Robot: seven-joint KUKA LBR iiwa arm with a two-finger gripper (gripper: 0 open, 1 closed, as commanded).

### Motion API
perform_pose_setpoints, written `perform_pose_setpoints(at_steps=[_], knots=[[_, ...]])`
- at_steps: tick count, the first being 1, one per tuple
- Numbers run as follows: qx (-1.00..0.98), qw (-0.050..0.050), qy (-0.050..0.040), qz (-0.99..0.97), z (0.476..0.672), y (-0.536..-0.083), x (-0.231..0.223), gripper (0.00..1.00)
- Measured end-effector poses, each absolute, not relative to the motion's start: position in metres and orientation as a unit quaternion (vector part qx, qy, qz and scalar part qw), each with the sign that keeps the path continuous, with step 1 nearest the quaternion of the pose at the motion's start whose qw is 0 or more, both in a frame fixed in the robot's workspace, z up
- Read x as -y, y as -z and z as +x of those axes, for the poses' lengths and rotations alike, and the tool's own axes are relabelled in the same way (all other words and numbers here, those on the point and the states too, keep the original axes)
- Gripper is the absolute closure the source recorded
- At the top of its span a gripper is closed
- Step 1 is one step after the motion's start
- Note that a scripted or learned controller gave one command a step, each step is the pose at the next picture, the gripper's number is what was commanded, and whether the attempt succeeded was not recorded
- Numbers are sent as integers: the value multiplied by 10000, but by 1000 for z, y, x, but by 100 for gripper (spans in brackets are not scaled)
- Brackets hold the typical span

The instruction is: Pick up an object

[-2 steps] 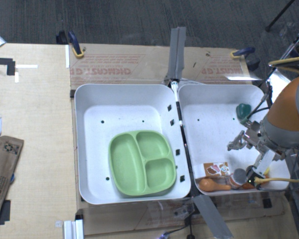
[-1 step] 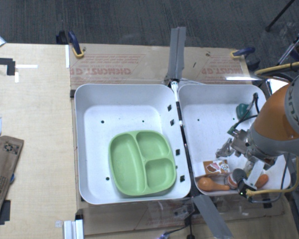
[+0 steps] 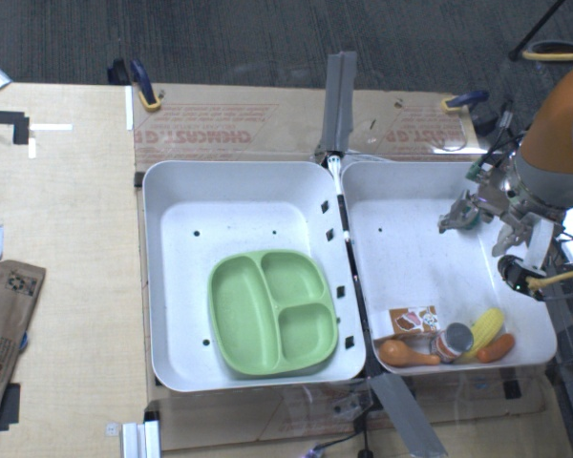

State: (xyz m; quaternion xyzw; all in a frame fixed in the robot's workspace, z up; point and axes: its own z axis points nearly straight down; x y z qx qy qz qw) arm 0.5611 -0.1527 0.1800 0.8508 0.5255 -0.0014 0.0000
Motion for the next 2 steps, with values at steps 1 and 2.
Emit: perform_pose_setpoints(at_steps=[1,2], knots=[[-5671,-17,23,8236,515,-107,93,0],[-5828,-16,16,8126,476,-90,96,0]])
